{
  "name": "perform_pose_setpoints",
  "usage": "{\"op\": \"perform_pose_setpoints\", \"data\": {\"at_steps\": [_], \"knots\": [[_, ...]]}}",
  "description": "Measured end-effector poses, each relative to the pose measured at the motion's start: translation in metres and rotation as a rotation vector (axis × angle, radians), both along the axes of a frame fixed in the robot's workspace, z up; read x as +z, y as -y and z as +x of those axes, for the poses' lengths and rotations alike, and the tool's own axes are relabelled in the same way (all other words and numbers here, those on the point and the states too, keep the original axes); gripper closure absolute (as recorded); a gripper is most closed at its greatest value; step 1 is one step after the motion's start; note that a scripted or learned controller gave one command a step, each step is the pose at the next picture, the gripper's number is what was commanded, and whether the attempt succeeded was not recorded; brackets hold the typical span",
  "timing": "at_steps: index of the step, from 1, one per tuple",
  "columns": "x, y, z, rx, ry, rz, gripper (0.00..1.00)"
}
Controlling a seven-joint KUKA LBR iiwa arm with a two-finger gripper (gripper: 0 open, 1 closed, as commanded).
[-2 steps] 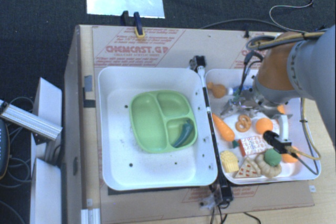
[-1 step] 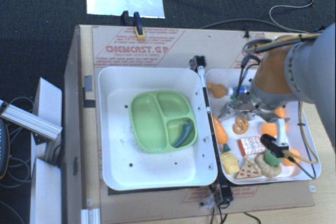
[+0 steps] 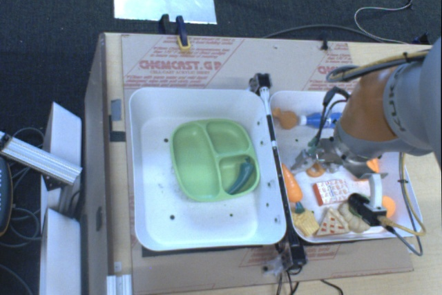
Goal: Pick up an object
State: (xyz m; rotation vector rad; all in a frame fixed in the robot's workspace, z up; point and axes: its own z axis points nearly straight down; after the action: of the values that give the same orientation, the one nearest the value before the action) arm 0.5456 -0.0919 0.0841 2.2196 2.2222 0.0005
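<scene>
The grey arm with its orange band is reaching in from the right and hanging over the right-hand shallow white bin [image 3: 283, 101]. Its two-finger gripper [image 3: 314, 161] is sitting low among the toys there, and whether anything is caught in it is impossible to tell, because the metal tip is small, dark and partly covered by the wrist.

Just below the gripper a red-and-white patterned box [image 3: 331, 191] is lying flat, close by but apart from the tip. An orange carrot-shaped toy [image 3: 292, 186] is resting against the bin's left wall, beside the gripper. An orange ball-ended piece with a blue handle [image 3: 293, 119] is lying at the bin's far end, well apart from the tip. A triangular pizza-slice toy [image 3: 334, 222] and a pale yellow block [image 3: 305, 222] are lying along the near edge.

In the left white bin [image 3: 148, 121] a green divided plastic plate [image 3: 200, 155] is holding a dark teal curved piece [image 3: 242, 177] in its small compartment.

The arm's bulk is hiding much of the right bin's far side.
</scene>
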Motion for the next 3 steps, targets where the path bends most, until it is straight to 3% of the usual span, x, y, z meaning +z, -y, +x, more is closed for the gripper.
{"op": "perform_pose_setpoints", "data": {"at_steps": [1,2,3], "knots": [[0.011,0.0,0.001,0.001,0.002,0.0,1.0],[0.01,0.0,0.001,0.001,0.002,0.0,0.0],[0.0,0.002,0.033,0.002,0.001,0.001,0.0]]}}
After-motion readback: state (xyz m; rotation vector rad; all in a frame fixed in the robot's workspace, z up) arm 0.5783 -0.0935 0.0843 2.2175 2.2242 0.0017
